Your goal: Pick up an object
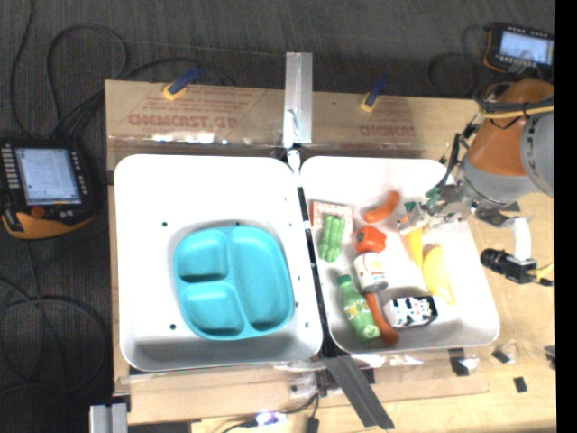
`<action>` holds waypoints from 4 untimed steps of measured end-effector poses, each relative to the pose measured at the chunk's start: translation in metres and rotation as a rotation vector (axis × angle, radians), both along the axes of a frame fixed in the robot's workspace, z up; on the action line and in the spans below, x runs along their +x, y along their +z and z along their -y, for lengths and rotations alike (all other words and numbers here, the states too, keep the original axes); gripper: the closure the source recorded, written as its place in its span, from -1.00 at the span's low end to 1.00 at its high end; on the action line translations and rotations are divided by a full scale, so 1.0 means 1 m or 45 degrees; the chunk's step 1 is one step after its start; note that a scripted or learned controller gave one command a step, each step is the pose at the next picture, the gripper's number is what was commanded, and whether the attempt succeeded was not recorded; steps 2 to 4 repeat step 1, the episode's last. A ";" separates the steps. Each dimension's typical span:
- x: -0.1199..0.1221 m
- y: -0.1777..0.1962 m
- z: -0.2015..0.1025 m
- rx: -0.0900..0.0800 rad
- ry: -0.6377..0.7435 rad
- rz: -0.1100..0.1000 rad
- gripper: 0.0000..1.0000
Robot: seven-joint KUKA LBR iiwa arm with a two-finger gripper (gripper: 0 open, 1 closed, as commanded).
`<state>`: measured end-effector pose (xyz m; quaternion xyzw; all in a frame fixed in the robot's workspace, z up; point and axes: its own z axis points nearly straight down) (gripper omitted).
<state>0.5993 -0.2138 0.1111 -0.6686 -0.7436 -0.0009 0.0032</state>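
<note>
Clutter in the right bin (469, 327), starting at its near edge: black-and-white box (412, 311), green bottle (357, 307) beside a thin orange stick (385, 324), small jar (370, 272) just behind. Further in, yellow banana (437, 271) along the right side, red-orange piece (370, 239), green packet (331, 235) against the left wall, orange piece (382, 207) toward the far edge. Left bin (135, 242) carrying a turquoise divided tray (234, 280). Gripper (436, 203) low at the right bin's far right corner, just beside the banana's far tip; spread or pressed together, cannot tell, nothing visibly pinched. No object lifted yet.

Likely trouble: tight packing, so a descent could clip two neighbours at once or nudge the banana against the wall. Rounded, smooth shapes apt to squirt sideways out of a closing grip. Proximity to the bin's corner wall could block one side of the gripper.
</note>
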 end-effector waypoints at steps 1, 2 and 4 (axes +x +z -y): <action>0.022 0.129 -0.053 -0.008 -0.052 0.000 1.00; 0.022 0.129 -0.053 -0.008 -0.052 0.000 1.00; 0.022 0.129 -0.053 -0.008 -0.052 0.000 1.00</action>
